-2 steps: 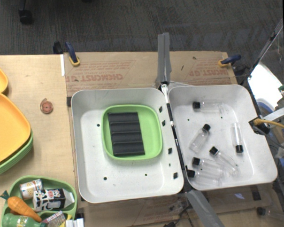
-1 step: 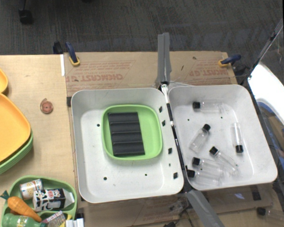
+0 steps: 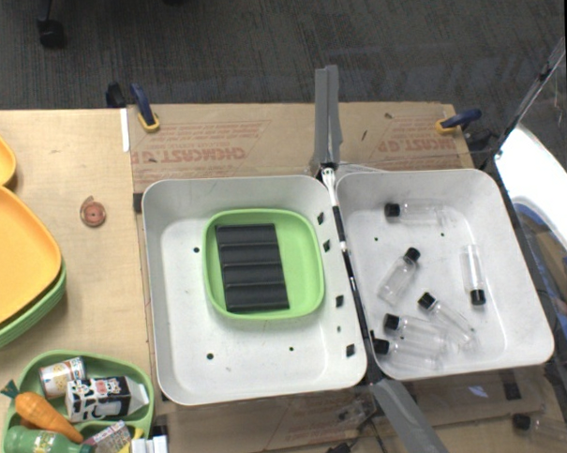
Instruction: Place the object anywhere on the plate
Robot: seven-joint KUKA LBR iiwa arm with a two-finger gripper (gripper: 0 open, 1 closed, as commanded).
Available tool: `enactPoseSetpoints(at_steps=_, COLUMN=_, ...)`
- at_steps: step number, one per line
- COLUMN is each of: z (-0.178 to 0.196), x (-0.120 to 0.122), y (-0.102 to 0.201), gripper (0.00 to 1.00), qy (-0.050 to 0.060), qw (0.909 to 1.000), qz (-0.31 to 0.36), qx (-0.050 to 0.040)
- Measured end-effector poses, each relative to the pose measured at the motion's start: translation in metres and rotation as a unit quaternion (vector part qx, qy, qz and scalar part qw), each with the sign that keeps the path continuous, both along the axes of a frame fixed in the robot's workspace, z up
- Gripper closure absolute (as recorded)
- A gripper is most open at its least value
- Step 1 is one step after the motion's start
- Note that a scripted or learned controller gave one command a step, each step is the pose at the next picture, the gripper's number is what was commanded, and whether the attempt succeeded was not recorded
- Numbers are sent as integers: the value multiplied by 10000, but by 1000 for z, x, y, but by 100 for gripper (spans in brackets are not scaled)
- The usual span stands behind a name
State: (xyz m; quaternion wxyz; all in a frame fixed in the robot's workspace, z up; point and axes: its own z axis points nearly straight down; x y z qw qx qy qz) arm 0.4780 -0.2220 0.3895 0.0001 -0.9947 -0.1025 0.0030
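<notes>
A green square plate (image 3: 264,265) lies in the left bin (image 3: 174,301), and a black ribbed insert (image 3: 251,267) covers its middle. In the right bin (image 3: 516,295) lie several clear plastic vials with black caps. One vial (image 3: 397,277) rests near the bin's centre, another vial (image 3: 473,274) lies upright in the image toward the right, and one more vial (image 3: 409,209) sits near the top edge.
Stacked orange and green plates (image 3: 18,270) rest on the wooden bench at far left. A green bowl (image 3: 72,423) of toy food sits at the bottom left. Clamps (image 3: 145,111) hold the cardboard behind the bins. A grey divider post (image 3: 326,116) stands between the bins.
</notes>
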Motion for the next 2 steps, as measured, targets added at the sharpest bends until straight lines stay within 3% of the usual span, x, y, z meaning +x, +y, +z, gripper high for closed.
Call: enactPoseSetpoints(at_steps=2, z=0, x=0, y=0, gripper=0, qy=0, qw=10000, qz=-1, qx=0)
